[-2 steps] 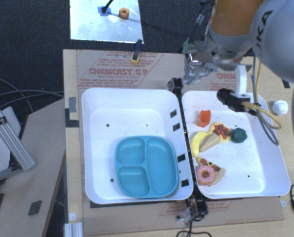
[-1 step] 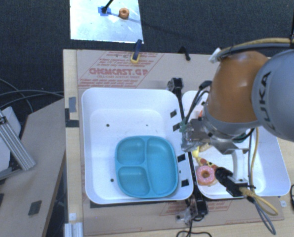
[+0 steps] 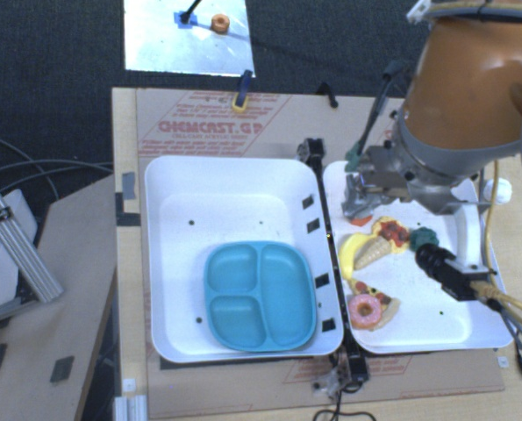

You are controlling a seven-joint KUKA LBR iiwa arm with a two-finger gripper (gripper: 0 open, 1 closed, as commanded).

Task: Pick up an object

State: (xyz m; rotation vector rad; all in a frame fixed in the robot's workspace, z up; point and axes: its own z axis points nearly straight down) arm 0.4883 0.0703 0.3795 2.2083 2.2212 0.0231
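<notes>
My gripper (image 3: 359, 207) hangs low over the back left part of the right bin (image 3: 436, 327); its metal fingers point down just above and behind a yellow banana-like toy (image 3: 364, 251). Nothing shows between the fingers. Close to the right of the gripper lies a red and yellow toy (image 3: 390, 231), with a small dark green piece (image 3: 423, 236) beside it. A pink frosted donut (image 3: 366, 310) rests near the bin's front left corner.
The left bin (image 3: 182, 209) holds a blue divided plate (image 3: 261, 295) at its front right. A black divider strip (image 3: 324, 235) runs between the bins. The big orange and grey arm (image 3: 471, 86) covers the right bin's back.
</notes>
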